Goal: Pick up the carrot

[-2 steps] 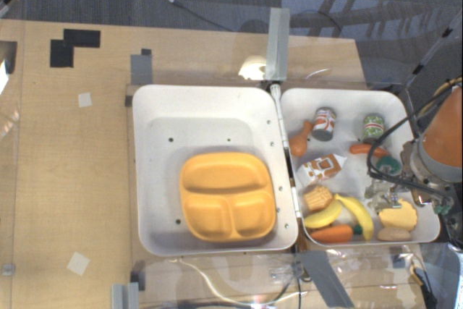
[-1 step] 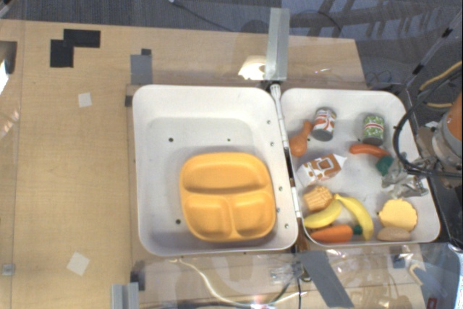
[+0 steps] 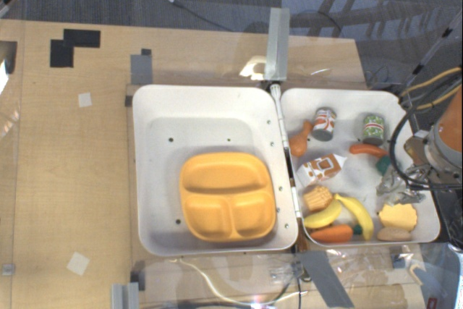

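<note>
Carrot (image 3: 331,233): lies at the front of the right bin (image 3: 346,101), touching the bananas (image 3: 340,212).
Claw (image 3: 396,187): low over the right bin's right side; grip cannot be told.
Tray (image 3: 228,195): yellow, in the left bin (image 3: 155,155).

Left bin (image 3: 155,119): one yellow divided tray (image 3: 227,195). Right bin (image 3: 347,101): two small cans (image 3: 324,124) (image 3: 373,128), a chicken drumstick (image 3: 299,140), a small carton (image 3: 321,168), two bananas (image 3: 323,216) (image 3: 357,212) and a cheese wedge (image 3: 398,216).
</note>
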`<state>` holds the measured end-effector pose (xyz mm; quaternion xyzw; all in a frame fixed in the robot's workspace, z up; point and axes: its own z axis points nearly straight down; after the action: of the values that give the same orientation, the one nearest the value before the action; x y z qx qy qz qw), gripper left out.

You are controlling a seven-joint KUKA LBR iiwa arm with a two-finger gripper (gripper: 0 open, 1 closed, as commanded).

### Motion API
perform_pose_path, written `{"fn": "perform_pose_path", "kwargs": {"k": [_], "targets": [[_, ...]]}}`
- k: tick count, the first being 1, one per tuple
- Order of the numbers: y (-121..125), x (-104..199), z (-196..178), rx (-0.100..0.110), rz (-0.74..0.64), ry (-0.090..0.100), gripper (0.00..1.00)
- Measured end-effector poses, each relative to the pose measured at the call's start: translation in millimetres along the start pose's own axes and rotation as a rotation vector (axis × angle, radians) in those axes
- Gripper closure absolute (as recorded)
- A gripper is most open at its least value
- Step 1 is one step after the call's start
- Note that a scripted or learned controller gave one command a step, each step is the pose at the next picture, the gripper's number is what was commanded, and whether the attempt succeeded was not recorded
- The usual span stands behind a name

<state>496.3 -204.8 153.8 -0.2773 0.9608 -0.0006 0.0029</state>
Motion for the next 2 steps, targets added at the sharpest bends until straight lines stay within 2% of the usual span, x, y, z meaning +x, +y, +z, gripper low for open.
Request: {"fn": "perform_pose_path", "kwargs": {"k": [1,2], "targets": [[-38.3,-61.4,-34.1,0.005,-0.406,-0.004,1.00],[8.3,-4.1,39.4,-0.003,-0.213,0.001,1.00]]}}
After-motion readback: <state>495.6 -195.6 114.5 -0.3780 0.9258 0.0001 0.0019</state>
